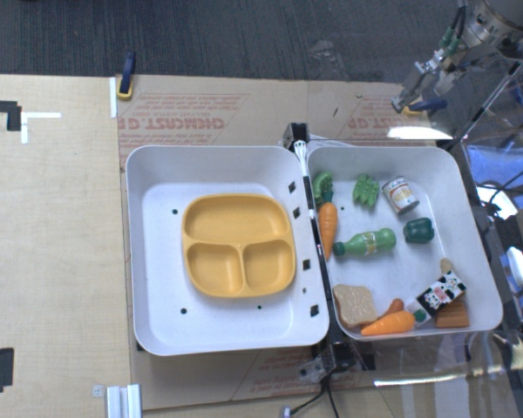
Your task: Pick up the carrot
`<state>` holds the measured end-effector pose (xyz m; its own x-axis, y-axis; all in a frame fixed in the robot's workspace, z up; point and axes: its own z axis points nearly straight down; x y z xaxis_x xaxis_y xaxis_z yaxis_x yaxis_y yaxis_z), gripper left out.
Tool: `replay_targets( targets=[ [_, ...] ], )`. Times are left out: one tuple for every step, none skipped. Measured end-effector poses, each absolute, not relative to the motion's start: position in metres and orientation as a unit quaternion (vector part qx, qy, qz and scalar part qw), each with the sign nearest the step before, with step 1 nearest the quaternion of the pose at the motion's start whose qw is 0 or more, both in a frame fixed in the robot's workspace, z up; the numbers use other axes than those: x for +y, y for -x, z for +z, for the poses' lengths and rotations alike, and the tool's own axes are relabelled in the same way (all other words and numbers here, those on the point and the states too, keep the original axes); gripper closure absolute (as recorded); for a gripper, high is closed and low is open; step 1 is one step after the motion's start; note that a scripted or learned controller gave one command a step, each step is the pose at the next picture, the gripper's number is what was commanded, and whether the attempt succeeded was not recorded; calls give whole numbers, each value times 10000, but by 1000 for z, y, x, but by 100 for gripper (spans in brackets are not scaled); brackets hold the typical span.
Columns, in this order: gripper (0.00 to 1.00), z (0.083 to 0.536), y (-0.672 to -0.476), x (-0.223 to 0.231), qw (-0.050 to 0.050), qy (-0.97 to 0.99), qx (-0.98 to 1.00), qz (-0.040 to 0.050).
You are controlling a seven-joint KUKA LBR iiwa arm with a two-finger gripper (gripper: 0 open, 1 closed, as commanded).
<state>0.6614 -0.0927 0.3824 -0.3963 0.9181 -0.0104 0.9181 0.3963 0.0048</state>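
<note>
Two carrots lie in the right bin (pixel 471 233). One carrot (pixel 328 226) points toward the front along the bin's left wall, its green top at the far end. The other carrot (pixel 389 323) lies across the front edge, beside a bread slice (pixel 356 305). My gripper (pixel 417 103) hangs high above the bench beyond the right bin's far rim, well away from both carrots. It looks open, with nothing between its fingers.
The right bin also holds a green leafy piece (pixel 364 190), a small can (pixel 401 194), a green pepper (pixel 418 230), a green bottle (pixel 366 244), a cow-patterned carton (pixel 442 294) and an orange block (pixel 454 317). A yellow divided plate (pixel 240 244) sits in the left bin (pixel 148 259).
</note>
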Motion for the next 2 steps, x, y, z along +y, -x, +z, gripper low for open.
replay_targets(
  targets=[
    [100, 392, -663, -93, 86, -5483, 8362, -11],
    [0, 392, -663, -93, 84, -5483, 8362, -13]
  ],
)
